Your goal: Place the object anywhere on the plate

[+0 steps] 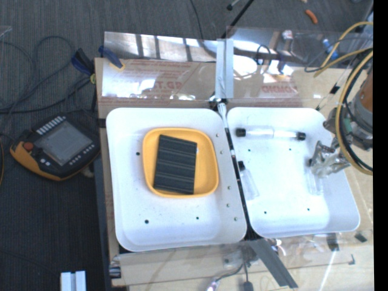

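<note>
- Black ribbed block (176,163) lies flat on the yellow plate (209,173), in the left bin (121,180).
- Metal gripper (324,162) hangs over the right bin's (285,205) right edge; whether it is spread, I cannot tell.

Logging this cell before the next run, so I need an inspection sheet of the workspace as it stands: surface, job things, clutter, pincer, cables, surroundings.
Surface: two white bins side by side, left bin, right bin.
Job's things: yellow plate in the left bin; dark ribbed block lying on it.
Clutter: clear tube with black ends and a small clear item in the right bin.
Pincer: pincer over the right bin's right side; finger state unclear.
Cables: yellow and black cables at right; black leads on the floor at left.
Surroundings: teach pendant on dark carpet, left.
</note>
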Available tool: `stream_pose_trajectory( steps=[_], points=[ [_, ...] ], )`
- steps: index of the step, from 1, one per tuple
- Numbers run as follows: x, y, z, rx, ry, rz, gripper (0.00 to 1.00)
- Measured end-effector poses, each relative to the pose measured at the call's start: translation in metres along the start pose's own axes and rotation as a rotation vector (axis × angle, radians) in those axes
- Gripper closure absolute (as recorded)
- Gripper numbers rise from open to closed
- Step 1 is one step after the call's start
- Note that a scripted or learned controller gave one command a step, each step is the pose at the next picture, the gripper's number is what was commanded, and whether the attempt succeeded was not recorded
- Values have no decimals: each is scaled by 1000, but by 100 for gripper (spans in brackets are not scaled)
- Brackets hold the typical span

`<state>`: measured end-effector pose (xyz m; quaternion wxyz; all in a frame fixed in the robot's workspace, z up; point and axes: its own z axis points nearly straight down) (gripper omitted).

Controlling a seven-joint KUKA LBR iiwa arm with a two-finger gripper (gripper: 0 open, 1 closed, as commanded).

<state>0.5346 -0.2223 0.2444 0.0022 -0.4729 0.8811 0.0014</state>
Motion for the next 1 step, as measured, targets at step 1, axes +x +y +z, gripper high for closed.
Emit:
stream_pose_trajectory(
  steps=[1],
  points=[
    [0,0,0,0,0,0,0]
  ],
)
